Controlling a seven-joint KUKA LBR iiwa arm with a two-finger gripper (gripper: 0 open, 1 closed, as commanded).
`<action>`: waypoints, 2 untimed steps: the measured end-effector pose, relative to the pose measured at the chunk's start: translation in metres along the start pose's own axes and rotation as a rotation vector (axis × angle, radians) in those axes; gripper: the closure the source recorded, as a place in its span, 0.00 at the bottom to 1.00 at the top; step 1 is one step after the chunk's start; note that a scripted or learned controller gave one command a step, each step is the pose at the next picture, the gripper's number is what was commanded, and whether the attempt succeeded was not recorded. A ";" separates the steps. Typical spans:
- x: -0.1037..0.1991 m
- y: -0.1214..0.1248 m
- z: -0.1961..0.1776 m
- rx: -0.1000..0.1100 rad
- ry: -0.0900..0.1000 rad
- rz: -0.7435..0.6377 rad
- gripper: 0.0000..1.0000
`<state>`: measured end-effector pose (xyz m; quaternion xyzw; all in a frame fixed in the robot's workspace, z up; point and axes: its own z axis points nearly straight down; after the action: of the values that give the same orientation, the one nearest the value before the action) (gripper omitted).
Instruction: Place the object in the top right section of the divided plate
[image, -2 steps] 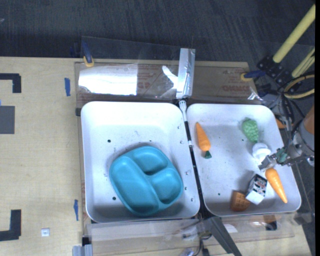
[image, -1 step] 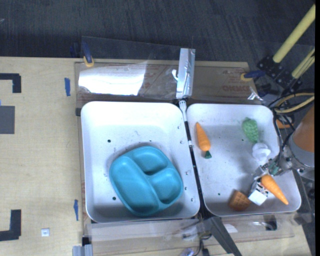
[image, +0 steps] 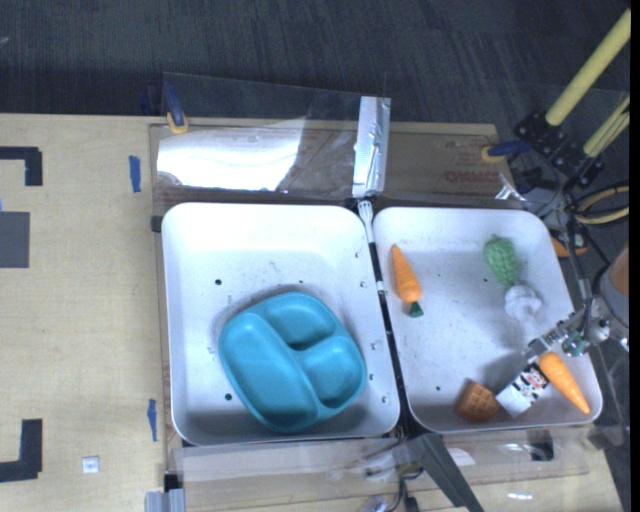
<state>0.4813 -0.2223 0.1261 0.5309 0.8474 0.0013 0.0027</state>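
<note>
Divided plate (image: 290, 360) lies in left bin (image: 200, 250); right bin (image: 450, 300) holds one carrot (image: 405, 277) far-left; second carrot (image: 563, 381) near-right corner.

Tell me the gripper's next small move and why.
Probably lower onto the carrot in the right bin's near right corner and close on it: the gripper sits just above it, and the blue plate in the left bin holds nothing.

Glossy blue plastic plate (image: 290, 360) lies in a smooth white bin (image: 200, 260) on a matt wooden bench (image: 80, 300).
</note>
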 end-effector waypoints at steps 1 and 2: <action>0.000 -0.001 0.000 0.002 0.000 0.001 0.00; 0.000 -0.001 0.000 0.002 0.000 0.001 0.00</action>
<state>0.4803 -0.2233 0.1258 0.5312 0.8473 0.0002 0.0021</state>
